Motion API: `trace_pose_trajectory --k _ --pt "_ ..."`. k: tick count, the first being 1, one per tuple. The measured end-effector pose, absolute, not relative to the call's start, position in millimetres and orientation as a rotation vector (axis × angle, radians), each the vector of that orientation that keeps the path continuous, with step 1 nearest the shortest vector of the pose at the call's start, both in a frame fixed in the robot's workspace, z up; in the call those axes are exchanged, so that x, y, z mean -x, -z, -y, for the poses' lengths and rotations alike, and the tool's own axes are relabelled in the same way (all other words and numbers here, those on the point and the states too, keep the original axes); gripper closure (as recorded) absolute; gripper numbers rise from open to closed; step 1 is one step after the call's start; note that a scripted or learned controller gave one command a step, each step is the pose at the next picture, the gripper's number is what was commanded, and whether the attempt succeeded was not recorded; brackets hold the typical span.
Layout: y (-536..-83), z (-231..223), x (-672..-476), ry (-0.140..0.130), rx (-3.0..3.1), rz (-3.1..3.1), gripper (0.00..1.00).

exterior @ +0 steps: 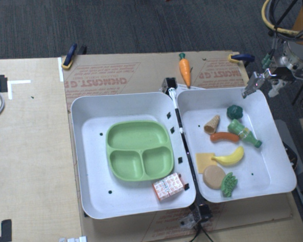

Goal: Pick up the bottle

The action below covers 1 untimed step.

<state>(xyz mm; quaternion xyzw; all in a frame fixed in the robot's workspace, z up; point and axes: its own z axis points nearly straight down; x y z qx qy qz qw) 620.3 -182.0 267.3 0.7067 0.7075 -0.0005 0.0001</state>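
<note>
The green bottle lies on its side in the right bin, near that bin's far right part, its cap pointing to the lower right. It touches the orange sausage on its left. My gripper hangs over the right bin's far right corner, up and to the right of the bottle and well apart from it. Its two fingers stand apart, open, with nothing between them.
Sharing the right bin are a dark green vegetable, a cone, a banana, a yellow slice, a tan disc and leafy greens. The left bin holds a green divided plate and a small box. A carrot lies behind the bins.
</note>
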Motion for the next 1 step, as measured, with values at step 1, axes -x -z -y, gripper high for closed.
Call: trace_pose_trajectory --k 1 --pt "-276.9 182.2 -620.8 0.003 -2.216 -2.224 1.0"
